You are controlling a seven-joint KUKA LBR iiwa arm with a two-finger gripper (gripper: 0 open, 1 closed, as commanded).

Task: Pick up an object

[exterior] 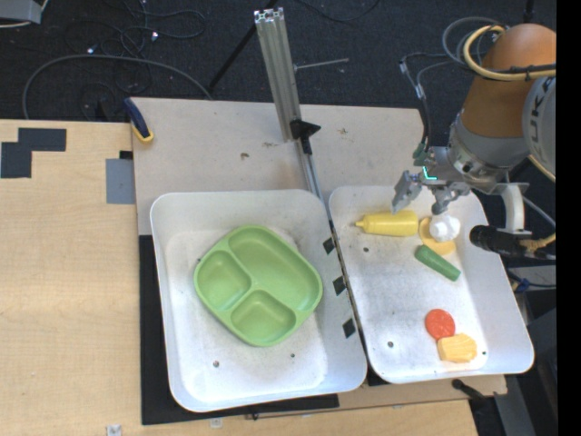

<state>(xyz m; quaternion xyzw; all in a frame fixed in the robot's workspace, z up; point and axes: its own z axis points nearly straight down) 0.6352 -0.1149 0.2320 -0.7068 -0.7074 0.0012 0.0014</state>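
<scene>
High slanted view over both bins [172, 243]

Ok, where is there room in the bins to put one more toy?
The right bin has bare floor on its left side, below the yellow bottle and left of the red disc. Its top is crowded: bottle, white piece, green stick and gripper. In the left bin, the green tray fills the middle; the bottom corners are free.
</scene>
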